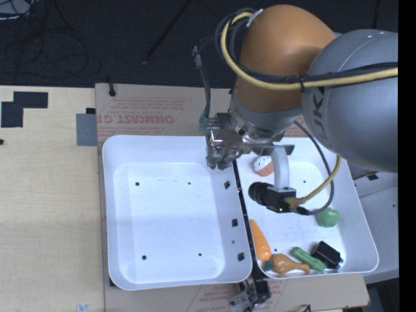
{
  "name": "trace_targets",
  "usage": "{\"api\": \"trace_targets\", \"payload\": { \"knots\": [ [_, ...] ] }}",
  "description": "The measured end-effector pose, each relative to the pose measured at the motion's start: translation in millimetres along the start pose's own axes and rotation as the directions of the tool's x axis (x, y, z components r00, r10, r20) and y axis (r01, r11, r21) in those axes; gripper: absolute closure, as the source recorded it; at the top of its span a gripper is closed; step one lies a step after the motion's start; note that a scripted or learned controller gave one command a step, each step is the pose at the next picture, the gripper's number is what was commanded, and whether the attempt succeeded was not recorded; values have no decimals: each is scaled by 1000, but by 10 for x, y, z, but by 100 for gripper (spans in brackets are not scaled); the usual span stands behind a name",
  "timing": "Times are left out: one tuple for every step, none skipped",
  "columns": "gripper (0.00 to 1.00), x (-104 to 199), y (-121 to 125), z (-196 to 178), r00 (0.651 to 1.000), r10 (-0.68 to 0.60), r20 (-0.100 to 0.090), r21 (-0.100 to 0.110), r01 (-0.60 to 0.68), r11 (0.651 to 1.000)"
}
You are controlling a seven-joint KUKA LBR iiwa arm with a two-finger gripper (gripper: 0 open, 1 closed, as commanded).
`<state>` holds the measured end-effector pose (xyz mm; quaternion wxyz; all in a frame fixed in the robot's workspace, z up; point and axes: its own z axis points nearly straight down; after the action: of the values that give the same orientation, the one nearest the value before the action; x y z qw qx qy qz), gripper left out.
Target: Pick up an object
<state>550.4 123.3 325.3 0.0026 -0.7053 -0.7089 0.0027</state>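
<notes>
White bins (166,275), end effector (221,153) above divider

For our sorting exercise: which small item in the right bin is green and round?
The green ball near the right wall; the other green item is long.

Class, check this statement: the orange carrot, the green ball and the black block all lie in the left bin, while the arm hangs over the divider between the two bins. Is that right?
Not quite. The camera view shows the orange carrot, the green ball and the black block in the right bin, not the left bin. The rest stands: the arm hangs over the divider between the two bins.
</notes>
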Motion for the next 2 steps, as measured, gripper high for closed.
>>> {"api": "trace_targets", "payload": {
  "knots": [
    [100,178,-256,351,1000,3,1,1,-3,1000],
    [100,-34,364,376,1000,8,2,-7,-8,1000]
  ]
}}
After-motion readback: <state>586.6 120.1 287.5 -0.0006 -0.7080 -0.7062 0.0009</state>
